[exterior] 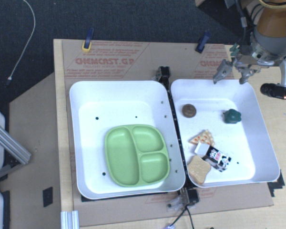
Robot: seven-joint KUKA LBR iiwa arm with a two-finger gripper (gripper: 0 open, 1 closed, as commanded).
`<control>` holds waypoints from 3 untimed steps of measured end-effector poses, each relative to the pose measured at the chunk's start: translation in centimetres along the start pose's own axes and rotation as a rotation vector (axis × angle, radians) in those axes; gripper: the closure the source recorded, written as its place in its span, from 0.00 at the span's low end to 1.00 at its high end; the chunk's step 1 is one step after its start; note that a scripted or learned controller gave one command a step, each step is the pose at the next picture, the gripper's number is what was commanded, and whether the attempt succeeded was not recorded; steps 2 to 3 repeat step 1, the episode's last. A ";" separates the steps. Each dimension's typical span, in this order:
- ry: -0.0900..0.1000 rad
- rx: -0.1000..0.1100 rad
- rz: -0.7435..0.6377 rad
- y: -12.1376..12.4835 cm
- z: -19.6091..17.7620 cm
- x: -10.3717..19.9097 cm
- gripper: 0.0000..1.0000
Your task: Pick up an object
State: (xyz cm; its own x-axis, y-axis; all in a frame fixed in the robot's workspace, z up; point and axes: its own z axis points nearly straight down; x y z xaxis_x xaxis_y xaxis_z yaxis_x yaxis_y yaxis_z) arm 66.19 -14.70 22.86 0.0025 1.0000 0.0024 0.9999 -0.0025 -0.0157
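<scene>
In the right bin [257, 128], a tan slice [199, 170] lies nearest, a black-and-white carton [215, 157] and waffle piece [202, 138] beyond, then a brown disc [189, 110] and green lump [232, 116], the gripper [232, 75] hovering past the far rim, fingers [219, 75] apart and empty.

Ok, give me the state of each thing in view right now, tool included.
tool: open, holding nothing, above the right bin's far rim
green divided plate: flat in the left bin
brown round piece: loose in the right bin
teal object: loose, untouched
black-and-white carton: lying on its side
</scene>
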 end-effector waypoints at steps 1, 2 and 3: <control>-0.002 -0.015 -0.003 0.2 -1.0 0.1 0.00; -0.002 -0.015 -0.003 0.2 -1.0 0.1 0.00; -0.002 -0.015 -0.003 0.2 -1.0 0.1 0.00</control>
